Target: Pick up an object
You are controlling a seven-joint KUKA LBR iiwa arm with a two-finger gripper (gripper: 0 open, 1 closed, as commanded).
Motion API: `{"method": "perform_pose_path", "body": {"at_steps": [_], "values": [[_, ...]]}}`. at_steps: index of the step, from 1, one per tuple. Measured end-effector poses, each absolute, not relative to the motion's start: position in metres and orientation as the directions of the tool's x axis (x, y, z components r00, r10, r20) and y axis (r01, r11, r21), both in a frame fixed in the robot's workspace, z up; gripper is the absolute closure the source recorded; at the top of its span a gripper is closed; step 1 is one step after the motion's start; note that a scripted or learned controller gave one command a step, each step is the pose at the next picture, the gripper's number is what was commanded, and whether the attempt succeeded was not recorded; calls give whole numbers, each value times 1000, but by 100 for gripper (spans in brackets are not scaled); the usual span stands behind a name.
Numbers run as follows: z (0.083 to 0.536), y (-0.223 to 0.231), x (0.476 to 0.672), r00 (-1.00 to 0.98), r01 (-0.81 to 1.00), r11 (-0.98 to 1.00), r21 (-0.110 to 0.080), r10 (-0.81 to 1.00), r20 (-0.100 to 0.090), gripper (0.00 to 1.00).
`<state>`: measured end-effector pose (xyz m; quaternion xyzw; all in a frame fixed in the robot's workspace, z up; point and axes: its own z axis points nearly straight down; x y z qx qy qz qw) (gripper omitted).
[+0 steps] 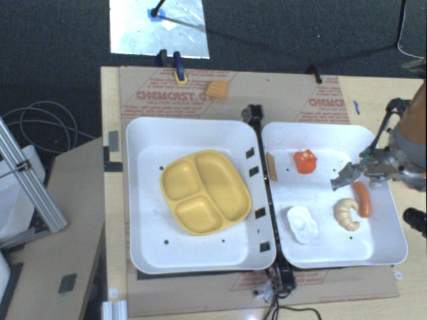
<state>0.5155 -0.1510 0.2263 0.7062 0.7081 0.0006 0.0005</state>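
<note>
In the right bin (pixel 383 249) lie a red toy pepper (pixel 305 161) at the back, a white lumpy object (pixel 302 224) at the front left, a tan croissant (pixel 347 213) and an orange sausage (pixel 362 199) to the right. My gripper (pixel 343 178) comes in from the right and hovers over the bin's right half. It sits just above the sausage's upper end and to the right of the pepper. Nothing is visibly held.
The left bin (pixel 143 245) holds a yellow divided plate (pixel 205 192). Black clips (pixel 259 212) line the seam between the bins. A tan block (pixel 217 89) and a clamp (pixel 179 69) rest on the cardboard behind the bins.
</note>
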Motion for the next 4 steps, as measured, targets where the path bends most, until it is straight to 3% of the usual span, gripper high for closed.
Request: {"method": "perform_pose_path", "body": {"at_steps": [1, 2, 3, 4], "values": [[149, -158, 488, 1, 1000, -1, -4, 1000, 1, 0], [110, -113, 487, -6, 1000, 6, -1, 1000, 2, 0], [189, -53, 489, -11, 1000, 11, 8, 1000, 2, 0], [80, -94, 486, 2, 1000, -2, -1, 1000, -1, 0]]}}
